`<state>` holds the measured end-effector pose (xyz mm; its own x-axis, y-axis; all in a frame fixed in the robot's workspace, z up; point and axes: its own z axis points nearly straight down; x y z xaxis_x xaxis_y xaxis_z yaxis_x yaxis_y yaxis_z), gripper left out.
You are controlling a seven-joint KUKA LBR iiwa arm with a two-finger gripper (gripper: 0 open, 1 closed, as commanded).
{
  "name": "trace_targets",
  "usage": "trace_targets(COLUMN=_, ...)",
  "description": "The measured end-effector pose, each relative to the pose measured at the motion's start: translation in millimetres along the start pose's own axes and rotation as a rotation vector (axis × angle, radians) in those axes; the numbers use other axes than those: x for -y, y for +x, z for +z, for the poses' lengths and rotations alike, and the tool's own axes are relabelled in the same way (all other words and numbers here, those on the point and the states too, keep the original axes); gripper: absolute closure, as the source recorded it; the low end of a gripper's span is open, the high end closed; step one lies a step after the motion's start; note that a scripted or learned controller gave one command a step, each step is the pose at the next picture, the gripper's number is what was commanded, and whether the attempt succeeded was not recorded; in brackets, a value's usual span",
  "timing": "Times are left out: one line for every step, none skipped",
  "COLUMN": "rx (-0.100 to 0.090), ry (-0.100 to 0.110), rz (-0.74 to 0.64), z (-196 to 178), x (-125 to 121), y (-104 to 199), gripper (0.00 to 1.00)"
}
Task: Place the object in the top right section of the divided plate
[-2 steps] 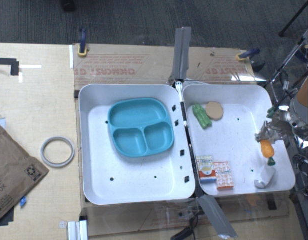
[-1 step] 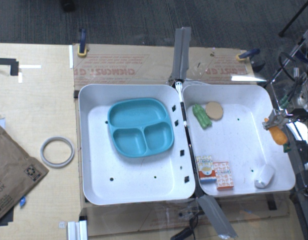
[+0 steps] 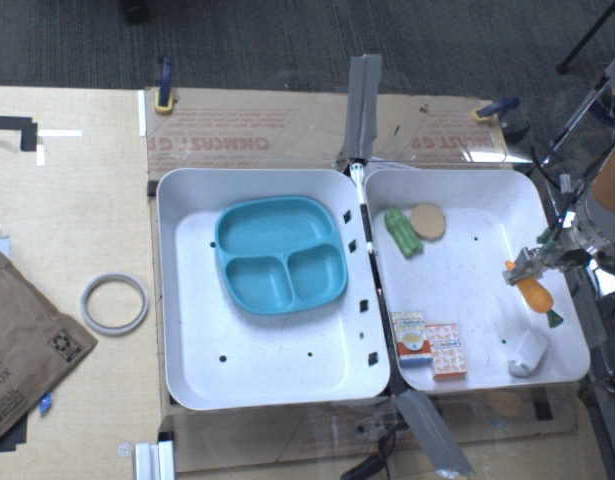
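Dark carpet up top, light wooden bench [image 3: 67, 228] below it, and two white bins sitting side by side on cardboard. The left bin [image 3: 187, 368] has the blue divided plate [image 3: 281, 255] in it, flat, with nothing on it yet. The right bin [image 3: 487, 268] holds the small stuff: a green pickle-looking piece [image 3: 403, 234] touching a tan round cookie thing [image 3: 428, 221], a little red-and-white box [image 3: 428, 345] near the front, and a white lump [image 3: 527, 356] in the front right corner.

The gripper [image 3: 527, 273] is over by the right wall, right on top of a toy carrot [image 3: 537, 297], orange with a green tip. Honestly can't tell whether the fingers are apart or pinching it, too small and cluttered.

My guess is the carrot is the object to move. Looks like light, stiff plastic, probably a bit slick and tapered, so I'd grab across the fat middle rather than the skinny end.
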<state>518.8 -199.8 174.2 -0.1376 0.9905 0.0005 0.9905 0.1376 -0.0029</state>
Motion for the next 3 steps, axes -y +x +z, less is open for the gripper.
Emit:
trace_targets(rx=0.002, ry=-0.002, rz=-0.071, z=83, x=-49, y=55, gripper=1.00)
trace_targets(rx=0.000, ry=0.000, rz=0.210, z=83, x=39, y=22, gripper=1.00)
trace_targets(rx=0.000, ry=0.000, rz=0.210, z=83, x=39, y=22, gripper=0.00)
